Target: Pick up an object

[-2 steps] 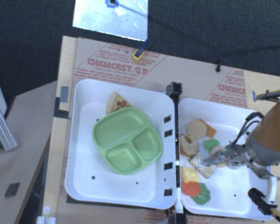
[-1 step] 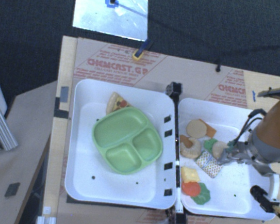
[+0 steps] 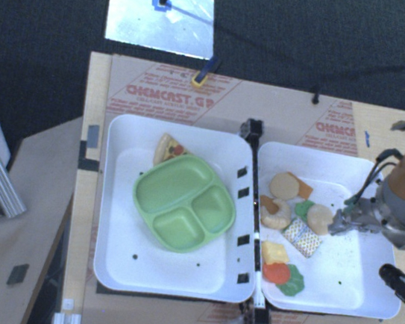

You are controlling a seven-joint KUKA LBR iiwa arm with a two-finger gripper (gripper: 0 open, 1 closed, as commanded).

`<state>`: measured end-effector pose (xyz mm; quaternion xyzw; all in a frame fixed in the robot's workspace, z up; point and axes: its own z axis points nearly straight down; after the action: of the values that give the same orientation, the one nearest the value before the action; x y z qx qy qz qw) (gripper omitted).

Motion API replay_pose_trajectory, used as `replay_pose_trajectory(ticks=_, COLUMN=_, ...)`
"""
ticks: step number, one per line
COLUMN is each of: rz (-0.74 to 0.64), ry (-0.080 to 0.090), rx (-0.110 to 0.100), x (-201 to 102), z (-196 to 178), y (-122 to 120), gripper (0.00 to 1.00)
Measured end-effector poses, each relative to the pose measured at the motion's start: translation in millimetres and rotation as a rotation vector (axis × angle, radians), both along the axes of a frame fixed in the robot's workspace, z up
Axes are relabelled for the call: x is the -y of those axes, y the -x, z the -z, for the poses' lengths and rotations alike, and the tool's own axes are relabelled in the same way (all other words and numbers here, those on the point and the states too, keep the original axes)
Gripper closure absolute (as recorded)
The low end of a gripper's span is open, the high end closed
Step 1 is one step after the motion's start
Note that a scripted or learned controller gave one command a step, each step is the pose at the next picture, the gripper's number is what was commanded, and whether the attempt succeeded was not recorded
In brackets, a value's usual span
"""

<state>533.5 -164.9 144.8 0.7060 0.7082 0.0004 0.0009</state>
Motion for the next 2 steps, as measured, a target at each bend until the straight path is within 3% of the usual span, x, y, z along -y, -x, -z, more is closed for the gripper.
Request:
replay_pose_trajectory(ticks=1, rz=-0.001, ry=0.001, rx=0.004, x=-0.9, z=-57.3, y=8.1, gripper=1.0)
replay_pose_trajectory(ticks=2, rz=-0.002, ry=0.0, rx=0.002, x=-0.7, z=-81.1, y=6.9, gripper=1.0)
